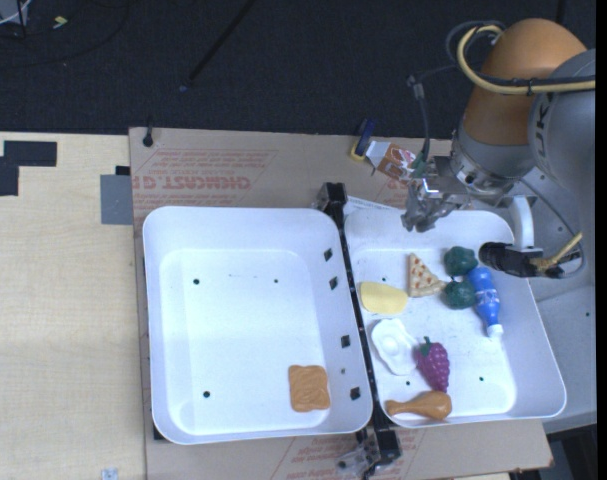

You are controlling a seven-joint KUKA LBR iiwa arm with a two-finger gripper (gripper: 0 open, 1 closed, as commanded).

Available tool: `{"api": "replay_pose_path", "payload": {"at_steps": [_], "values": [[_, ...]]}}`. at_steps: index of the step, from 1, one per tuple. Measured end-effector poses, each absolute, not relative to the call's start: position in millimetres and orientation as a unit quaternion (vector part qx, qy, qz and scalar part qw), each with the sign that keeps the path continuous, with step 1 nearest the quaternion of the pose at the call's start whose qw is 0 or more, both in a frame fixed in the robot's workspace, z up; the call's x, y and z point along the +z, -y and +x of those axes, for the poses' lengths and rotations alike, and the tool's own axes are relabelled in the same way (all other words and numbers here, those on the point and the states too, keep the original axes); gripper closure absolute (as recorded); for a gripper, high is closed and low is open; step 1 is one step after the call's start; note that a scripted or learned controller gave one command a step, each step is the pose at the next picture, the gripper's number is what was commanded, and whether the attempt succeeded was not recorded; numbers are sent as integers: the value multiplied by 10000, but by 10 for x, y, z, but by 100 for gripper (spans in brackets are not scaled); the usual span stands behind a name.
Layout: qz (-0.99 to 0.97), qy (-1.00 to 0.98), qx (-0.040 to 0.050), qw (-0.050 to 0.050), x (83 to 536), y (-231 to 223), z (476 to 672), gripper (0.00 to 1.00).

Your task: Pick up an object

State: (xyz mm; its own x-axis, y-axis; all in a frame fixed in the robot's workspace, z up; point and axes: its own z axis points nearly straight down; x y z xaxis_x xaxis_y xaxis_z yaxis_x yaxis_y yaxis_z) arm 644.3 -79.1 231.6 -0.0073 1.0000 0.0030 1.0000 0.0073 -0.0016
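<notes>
Though the claw's own state cannot be told, it hangs at the right bin's far rim. Nearest item: pizza slice, just below it; probably light, rigid plastic; take across its narrow sides.

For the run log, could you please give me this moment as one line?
arm: gripper over right bin far edge | held: nothing seen | nearest: pizza slice | left bin: waffle

light: even, overhead | bins: bright, slight glare | shadows: soft | focus: slightly soft
</notes>
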Motion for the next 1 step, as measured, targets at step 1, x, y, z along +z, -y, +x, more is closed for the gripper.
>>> {"api": "replay_pose_path", "payload": {"at_steps": [1], "values": [[-7076,7066,8,-1,2380,1162,6437,100]]}}
